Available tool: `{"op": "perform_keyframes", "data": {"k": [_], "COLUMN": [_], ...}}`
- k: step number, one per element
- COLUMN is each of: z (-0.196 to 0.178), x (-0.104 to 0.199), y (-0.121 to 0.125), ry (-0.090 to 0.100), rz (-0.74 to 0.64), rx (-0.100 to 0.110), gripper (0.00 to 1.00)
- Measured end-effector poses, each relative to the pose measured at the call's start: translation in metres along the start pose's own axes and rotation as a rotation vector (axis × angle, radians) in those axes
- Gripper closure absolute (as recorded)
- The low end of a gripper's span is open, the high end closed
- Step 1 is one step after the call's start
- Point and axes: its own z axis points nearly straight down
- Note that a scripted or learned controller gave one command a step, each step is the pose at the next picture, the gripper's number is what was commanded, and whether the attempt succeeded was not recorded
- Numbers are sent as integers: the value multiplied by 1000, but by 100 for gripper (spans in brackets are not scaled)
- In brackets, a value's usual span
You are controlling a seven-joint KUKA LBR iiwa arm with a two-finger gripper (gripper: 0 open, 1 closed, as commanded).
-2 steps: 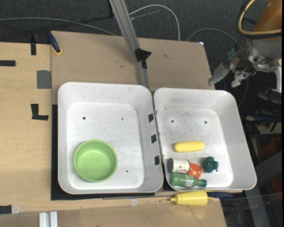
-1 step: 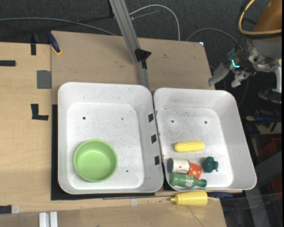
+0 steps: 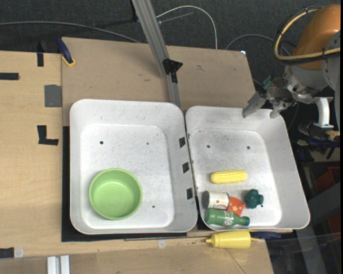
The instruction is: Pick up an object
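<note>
Overhead, fingers point(image 3: 262, 105) splayed apart, holding nothing, at right bin point(image 3: 286, 153) far rim; corn point(image 3: 228, 177), green bottle point(image 3: 227, 218) well apart.

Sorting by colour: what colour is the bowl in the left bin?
Light green bowl, camera view.

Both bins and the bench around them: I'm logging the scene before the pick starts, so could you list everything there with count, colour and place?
left bin: 1, white, left half of the bench
right bin: 1, white, beside the left bin
bowl: 1, green, near corner of the left bin
corn cob: 1, yellow, middle of the right bin
green bottle: 1, lying along the right bin's near wall
can: 1, white and red, by the green bottle
orange piece: 1, between can and teal item
teal item: 1, right of the can
yellow bottle: 1, on the bench outside the right bin's near edge
gripper: 1, grey, over the right bin's far rim
</note>
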Motion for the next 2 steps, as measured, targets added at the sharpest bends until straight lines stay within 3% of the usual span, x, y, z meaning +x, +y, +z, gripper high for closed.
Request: {"op": "perform_keyframes", "data": {"k": [2], "z": [94], "x": [8], "y": [3], "ry": [-2], "rz": [1], "rx": [1], "gripper": [0]}}
